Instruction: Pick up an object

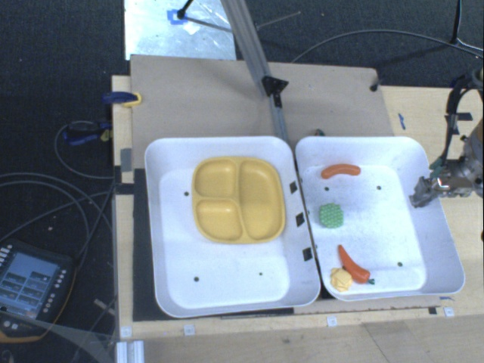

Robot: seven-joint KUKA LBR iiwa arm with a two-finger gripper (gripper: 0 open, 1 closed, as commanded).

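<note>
At the right bin's [435,225] outer edge the gripper [422,193] is seen, its state not discernible; nothing is lifted, and the sausage [340,171], green ball [330,215] and carrot [353,264] are left lying.

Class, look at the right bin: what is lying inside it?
Inside the right bin lie a sausage, a green round piece, a carrot and a yellow piece touching the carrot. The floor under each is covered.

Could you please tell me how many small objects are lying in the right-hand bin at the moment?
4. A sausage near the far side, a green piece mid-bin, a carrot near the front, a yellow piece at the front-left corner.
</note>
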